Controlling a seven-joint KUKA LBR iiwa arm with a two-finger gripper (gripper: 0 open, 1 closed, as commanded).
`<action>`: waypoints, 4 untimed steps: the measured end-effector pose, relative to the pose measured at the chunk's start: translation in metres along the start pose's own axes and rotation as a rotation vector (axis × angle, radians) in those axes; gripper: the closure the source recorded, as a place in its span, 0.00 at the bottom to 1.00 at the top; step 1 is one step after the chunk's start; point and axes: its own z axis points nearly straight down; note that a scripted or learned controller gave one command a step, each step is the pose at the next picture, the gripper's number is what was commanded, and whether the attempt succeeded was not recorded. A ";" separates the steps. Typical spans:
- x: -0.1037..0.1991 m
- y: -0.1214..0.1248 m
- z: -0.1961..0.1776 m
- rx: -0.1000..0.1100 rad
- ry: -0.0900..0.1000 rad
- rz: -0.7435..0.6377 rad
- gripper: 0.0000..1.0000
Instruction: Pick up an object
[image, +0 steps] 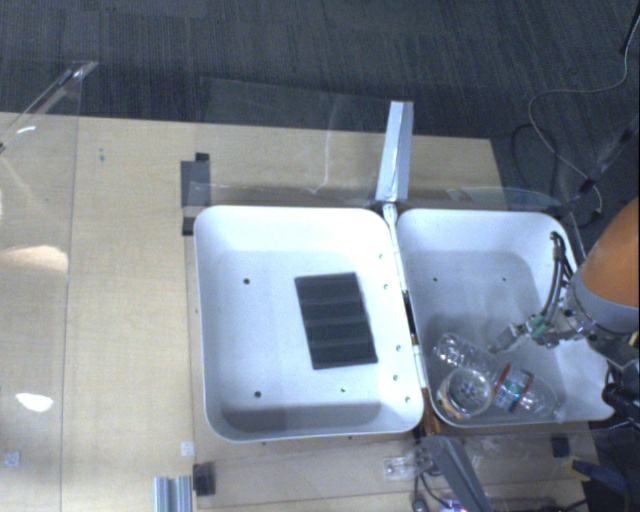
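Observation:
A black ribbed rectangular block (335, 320) lies flat near the middle of the left bin (230, 400). In the right bin (470, 250), a heap of clear plastic sits at the front: a round clear cup (466, 391), a small clear piece (451, 350) behind it, and a clear bottle with a coloured label (512, 391) lying on its side. My gripper (512, 335) reaches in from the right and hangs low over the right bin, just above and behind the bottle. Nothing can be seen held in it.
The arm's orange band (615, 262) and grey wrist cover the right bin's right rim. A metal post (395, 150) stands behind the seam between the bins. Black cables (575, 110) run at the back right. Brackets and clutter (450, 475) sit at the bench's front edge.

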 end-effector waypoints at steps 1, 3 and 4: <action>0.046 0.080 0.041 -0.006 0.002 0.047 0.00; 0.038 0.177 0.013 0.000 0.002 -0.050 0.00; -0.022 0.072 0.009 0.004 0.003 -0.065 0.00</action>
